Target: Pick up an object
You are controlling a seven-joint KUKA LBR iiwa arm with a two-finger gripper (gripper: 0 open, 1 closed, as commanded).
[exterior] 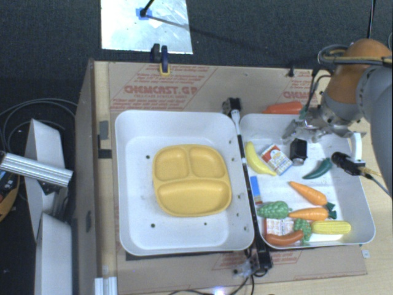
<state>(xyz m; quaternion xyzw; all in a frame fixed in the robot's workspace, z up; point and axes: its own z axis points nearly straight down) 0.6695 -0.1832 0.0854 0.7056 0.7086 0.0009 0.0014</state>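
Your gripper hangs over the right bin, just right of the small box and banana; whether it's open, you cannot tell.

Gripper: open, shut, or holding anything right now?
Gripper: cannot tell; it sits low in the right bin beside the small box, with nothing seen held.

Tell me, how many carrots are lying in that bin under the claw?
2. One carrot lies slantwise near the middle of the right bin. The other carrot lies flat just below it, beside the broccoli. More could be hidden in the pile.
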